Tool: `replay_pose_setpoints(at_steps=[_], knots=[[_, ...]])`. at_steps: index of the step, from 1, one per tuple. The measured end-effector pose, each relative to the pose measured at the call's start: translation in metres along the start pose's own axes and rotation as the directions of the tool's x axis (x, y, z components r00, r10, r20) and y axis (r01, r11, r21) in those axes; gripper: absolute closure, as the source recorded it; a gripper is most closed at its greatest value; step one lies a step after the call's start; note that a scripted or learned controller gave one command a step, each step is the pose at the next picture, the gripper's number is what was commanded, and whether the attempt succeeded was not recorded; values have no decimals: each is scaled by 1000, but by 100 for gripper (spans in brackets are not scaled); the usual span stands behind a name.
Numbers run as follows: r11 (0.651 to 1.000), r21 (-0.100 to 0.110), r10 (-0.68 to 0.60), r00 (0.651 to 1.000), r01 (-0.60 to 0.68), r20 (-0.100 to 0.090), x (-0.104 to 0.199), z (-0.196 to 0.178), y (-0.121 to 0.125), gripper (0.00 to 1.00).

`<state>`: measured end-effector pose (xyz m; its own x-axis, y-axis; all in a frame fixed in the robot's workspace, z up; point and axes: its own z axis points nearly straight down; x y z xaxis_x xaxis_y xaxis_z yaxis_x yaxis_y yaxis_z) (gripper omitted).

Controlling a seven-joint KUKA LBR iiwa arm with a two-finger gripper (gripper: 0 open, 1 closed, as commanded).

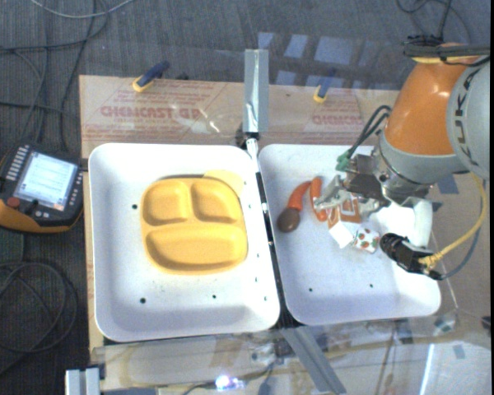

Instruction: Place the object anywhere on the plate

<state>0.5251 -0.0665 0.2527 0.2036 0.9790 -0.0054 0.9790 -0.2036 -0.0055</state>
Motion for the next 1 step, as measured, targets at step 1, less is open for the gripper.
replay_pose_setpoints(at_steps=[1], knots=[[999, 3, -32, 999, 32, -2, 121, 35, -3, 100]])
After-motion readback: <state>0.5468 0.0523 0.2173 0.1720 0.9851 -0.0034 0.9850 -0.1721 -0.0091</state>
